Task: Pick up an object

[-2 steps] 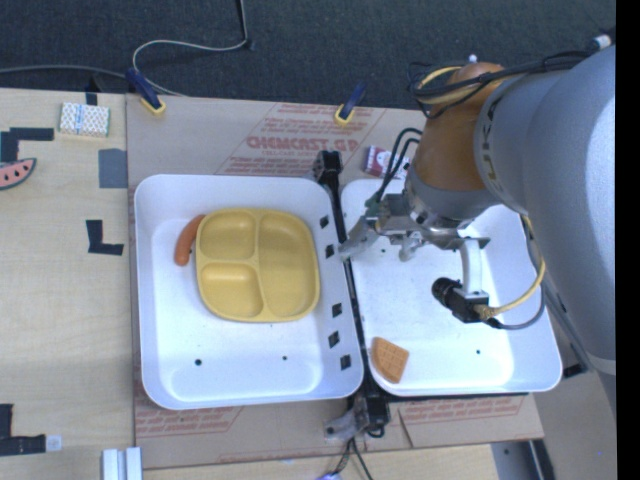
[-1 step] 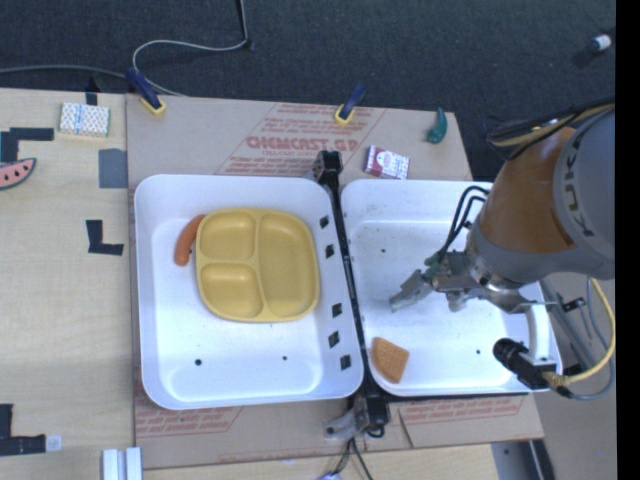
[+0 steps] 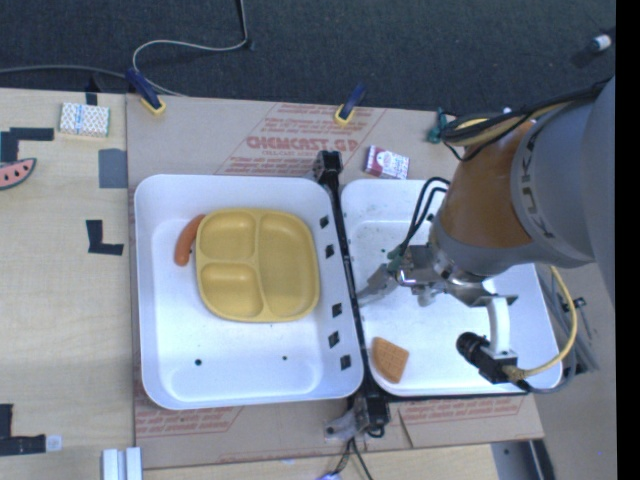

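A yellow divided plate point(image 3: 257, 264) lies in the left bin point(image 3: 165, 368), with an orange sausage-shaped piece point(image 3: 185, 240) against its left edge. A small tan cracker-like piece point(image 3: 390, 359) lies at the front left of the right bin point(image 3: 440, 380). My gripper point(image 3: 385, 278) hangs low over the left part of the right bin, near the divider between the bins, above and behind the tan piece. The arm's grey and orange body covers most of the right bin.
A small red and white packet point(image 3: 385, 162) lies on the cardboard behind the right bin. Yellow clamps point(image 3: 349, 113) hold the cardboard's far edge. A black bracket point(image 3: 327, 166) joins the bins at the back. A patterned sponge point(image 3: 84, 120) rests far left.
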`<state>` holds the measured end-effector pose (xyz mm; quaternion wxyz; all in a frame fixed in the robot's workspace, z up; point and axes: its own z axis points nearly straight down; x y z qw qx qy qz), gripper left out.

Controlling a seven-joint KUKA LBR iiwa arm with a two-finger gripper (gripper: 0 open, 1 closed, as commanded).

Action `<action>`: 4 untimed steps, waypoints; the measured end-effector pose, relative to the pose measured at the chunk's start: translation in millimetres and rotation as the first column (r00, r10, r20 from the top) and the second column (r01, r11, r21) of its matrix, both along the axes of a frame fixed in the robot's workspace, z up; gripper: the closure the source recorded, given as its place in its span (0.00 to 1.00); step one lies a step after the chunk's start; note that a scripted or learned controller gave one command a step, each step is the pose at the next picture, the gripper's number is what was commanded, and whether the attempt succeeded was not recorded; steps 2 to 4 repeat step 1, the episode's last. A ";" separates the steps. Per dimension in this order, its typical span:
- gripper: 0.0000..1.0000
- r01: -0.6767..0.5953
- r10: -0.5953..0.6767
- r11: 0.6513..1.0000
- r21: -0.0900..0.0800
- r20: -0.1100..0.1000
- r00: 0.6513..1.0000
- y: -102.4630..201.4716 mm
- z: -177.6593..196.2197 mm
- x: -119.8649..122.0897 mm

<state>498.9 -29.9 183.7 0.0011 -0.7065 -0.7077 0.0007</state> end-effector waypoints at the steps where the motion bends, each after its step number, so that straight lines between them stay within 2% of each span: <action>1: 0.00 0.001 -0.001 1.000 -0.001 0.002 1.000 4.8 0.2 64.5; 4: 0.00 0.001 -0.001 1.000 -0.001 0.002 1.000 4.8 0.2 64.5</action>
